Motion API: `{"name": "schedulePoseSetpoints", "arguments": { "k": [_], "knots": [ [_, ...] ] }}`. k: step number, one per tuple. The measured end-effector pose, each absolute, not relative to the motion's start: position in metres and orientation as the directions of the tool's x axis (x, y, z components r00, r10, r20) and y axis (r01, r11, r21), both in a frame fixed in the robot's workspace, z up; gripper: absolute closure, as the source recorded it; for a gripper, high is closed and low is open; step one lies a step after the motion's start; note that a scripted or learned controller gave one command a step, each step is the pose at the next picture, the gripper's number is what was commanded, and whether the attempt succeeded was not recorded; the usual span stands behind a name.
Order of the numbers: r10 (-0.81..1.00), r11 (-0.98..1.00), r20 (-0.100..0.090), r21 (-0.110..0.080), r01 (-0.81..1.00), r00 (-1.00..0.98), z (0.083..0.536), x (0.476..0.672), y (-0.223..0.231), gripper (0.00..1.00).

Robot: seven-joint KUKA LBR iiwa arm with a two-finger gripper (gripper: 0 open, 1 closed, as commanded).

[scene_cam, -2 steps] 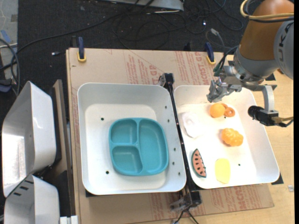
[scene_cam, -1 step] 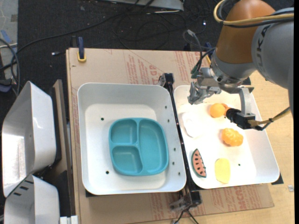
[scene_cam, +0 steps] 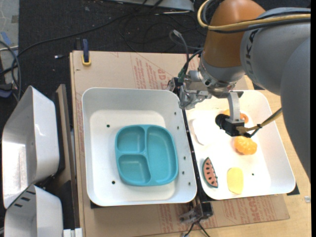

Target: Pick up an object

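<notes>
The right bin (scene_cam: pixel 276 147) holds a watermelon slice (scene_cam: pixel 210 172) at its front left and a yellow piece (scene_cam: pixel 235 179) beside it. An orange fruit-like piece (scene_cam: pixel 245 145) lies in the middle, and another orange piece (scene_cam: pixel 241 117) is partly hidden behind the robot's bracket. A pale white piece (scene_cam: pixel 199 131) lies near the bin's left wall. My gripper (scene_cam: pixel 187 100) hangs over the back left corner of the right bin, close to the wall between the bins. Nothing shows between its tips.
The left bin (scene_cam: pixel 98 107) holds a teal divided plate (scene_cam: pixel 146 154) in its middle. The big grey arm (scene_cam: pixel 276 43) covers the back right of the bench. White tubs (scene_cam: pixel 24 142) stand off the bench to the left.
</notes>
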State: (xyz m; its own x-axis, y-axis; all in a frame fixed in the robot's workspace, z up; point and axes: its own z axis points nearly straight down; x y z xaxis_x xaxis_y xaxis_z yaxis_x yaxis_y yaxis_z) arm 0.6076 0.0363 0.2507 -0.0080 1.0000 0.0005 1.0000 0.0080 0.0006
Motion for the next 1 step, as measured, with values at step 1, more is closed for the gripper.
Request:
{"name": "schedulePoseSetpoints", "arguments": {
  "k": [1],
  "knots": [
    [1.0,0.008,0.001,-0.003,1.0,-0.008,0.2324,0.5988,0.0859,1.0]
  ]
}}
